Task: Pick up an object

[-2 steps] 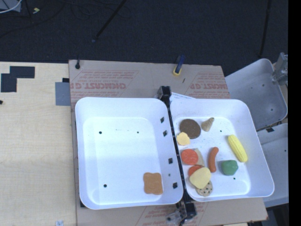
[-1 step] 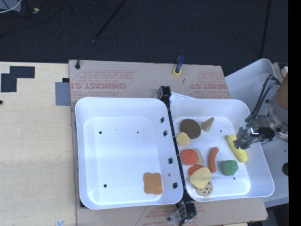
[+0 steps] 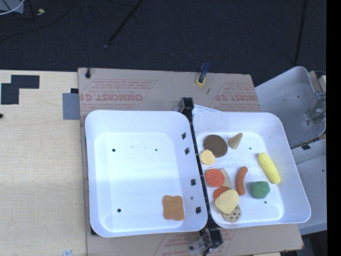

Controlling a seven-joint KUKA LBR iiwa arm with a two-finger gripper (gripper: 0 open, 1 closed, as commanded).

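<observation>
The left bin (image 3: 101, 169) holds one orange-brown toast-like piece (image 3: 173, 207) near its front right corner. In the right bin (image 3: 290, 196) lie several toy foods. A brown disc (image 3: 215, 144) and a tan cone-shaped piece (image 3: 235, 140) sit at the back, with a pale yellow lump (image 3: 207, 157) just in front of the disc. A red round piece (image 3: 214, 177), an orange-red sausage (image 3: 241, 180), a yellow corn cob (image 3: 269, 168) and a green piece (image 3: 259, 189) fill the middle. A yellow wedge (image 3: 227, 201) rests partly over a speckled cookie (image 3: 232, 214) at the front.
Both bins stand on a cardboard sheet (image 3: 138, 92) on the wooden bench (image 3: 37, 159). A black divider with clips (image 3: 192, 159) runs between them. A pale grey metal shape (image 3: 290, 97) stands off the right bin's back right corner. A blue-yellow clamp (image 3: 202, 74) sits behind.
</observation>
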